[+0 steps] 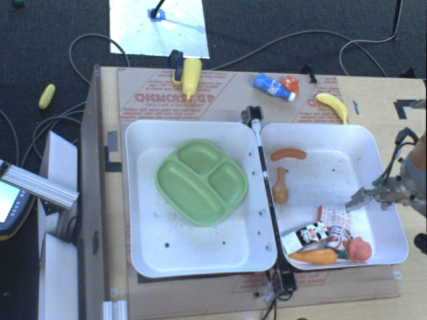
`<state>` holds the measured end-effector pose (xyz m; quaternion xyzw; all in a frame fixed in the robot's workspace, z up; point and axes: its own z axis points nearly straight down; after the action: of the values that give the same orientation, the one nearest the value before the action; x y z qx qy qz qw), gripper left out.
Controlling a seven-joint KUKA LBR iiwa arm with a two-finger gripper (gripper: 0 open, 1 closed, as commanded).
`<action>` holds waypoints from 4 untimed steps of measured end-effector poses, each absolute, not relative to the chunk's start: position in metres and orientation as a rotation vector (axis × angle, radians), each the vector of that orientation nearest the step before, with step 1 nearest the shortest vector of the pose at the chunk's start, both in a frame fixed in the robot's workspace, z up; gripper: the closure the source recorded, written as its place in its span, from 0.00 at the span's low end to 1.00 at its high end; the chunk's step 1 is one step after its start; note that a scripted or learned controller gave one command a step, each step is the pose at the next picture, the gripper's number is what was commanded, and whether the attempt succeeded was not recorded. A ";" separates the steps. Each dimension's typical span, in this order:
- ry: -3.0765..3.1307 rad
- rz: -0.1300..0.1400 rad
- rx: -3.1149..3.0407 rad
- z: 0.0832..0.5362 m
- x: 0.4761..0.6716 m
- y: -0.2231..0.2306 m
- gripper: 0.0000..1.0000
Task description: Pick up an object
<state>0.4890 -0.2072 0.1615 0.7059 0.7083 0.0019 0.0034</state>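
Listing contents of two shallow white bins side by side on a cardboard-topped bench, seen from above at a slant.

Left bin [143,179]: one green divided plate [201,182], three compartments, lying flat near the bin's middle.

Right bin [373,145]:
- sausage [288,155], reddish-orange, long axis running left to right, near the far left corner.
- brown bottle-shaped toy [280,187], long axis running far to near, narrow neck pointing to the far side, just below the sausage and apart from it.
- red-and-white packet [333,220], near the bin's near side.
- black-and-white carton [308,235], tilted, just left of the packet.
- carrot [315,257], orange, long axis left to right, lying along the near wall.
- pink rounded toy [359,249], in the near right corner, beside the carrot's right end.

Arm: gripper [357,199] reaching in from the right over the right bin, tip pointing left and slightly near, above the packet's right side. Nothing is seen between its fingers; whether they are spread or pressed together cannot be told.

Bench beyond the bins: yellow bottle [190,76], blue-and-white bottle [273,86], banana [331,105].

Floor: small yellow object [46,96] at left.
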 end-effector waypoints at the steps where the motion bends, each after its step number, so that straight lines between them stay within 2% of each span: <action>1: 2.222 0.003 2.215 0.231 0.488 -0.207 0.00; 2: 2.224 0.002 2.216 0.203 0.487 -0.181 0.00; 3: 2.227 0.001 2.218 0.134 0.487 -0.104 0.00; 4: 2.222 0.003 2.214 0.234 0.503 -0.140 0.00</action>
<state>0.5031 -0.1397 0.2341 0.7059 0.7083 0.0011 0.0025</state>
